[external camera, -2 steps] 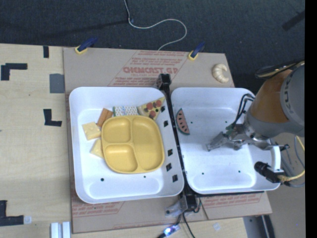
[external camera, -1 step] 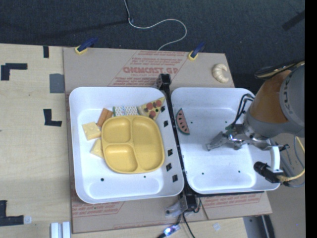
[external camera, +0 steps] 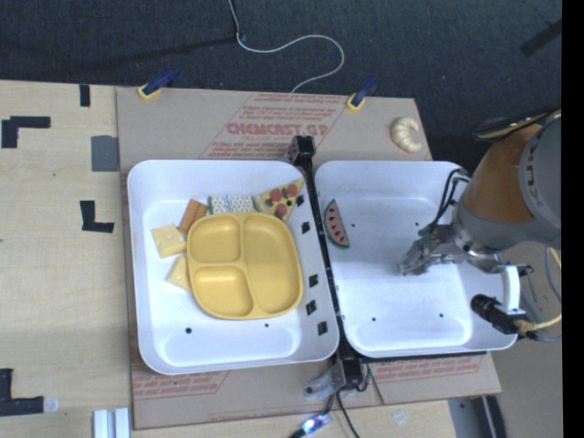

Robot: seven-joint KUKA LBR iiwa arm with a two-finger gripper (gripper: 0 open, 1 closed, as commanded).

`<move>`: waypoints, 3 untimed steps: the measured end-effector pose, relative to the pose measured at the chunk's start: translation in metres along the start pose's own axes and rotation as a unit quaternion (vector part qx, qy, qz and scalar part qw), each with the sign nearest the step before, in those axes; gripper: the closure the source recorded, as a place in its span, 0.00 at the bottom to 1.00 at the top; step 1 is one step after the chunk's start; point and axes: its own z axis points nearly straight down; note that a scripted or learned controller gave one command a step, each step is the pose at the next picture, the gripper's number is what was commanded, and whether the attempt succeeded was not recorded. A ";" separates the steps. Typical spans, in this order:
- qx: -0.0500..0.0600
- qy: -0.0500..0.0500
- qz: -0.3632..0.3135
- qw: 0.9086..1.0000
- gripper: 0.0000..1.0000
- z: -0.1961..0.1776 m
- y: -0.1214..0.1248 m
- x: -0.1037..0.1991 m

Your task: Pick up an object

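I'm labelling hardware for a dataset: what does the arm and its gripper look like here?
The arm is grey with a broad orange band above the wrist. A thin black cable loops along it. The gripper is small, grey metal.

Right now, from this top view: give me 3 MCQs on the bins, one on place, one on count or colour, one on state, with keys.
1. Where does the watermelon slice lie?
A. on the cardboard outside the bins
B. in the right bin, near the divider
C. on the yellow plate

2. How many compartments has the yellow plate?
A. three
B. two
C. five

3. How does the gripper stand to the watermelon slice?
A. clamped on it
B. lifting it over the left bin
C. apart from it, low in the right bin

Key: 1 B, the slice sits just right of the divider. 2 A, the ridges part the plate into three wells. 3 C, bare white floor separates them.
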 end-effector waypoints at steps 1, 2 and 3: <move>0.000 0.001 0.000 1.000 1.00 -0.042 0.000 -0.002; -0.001 0.001 0.000 1.000 1.00 -0.101 -0.007 -0.005; 0.000 0.001 -0.001 1.000 1.00 -0.130 -0.006 -0.004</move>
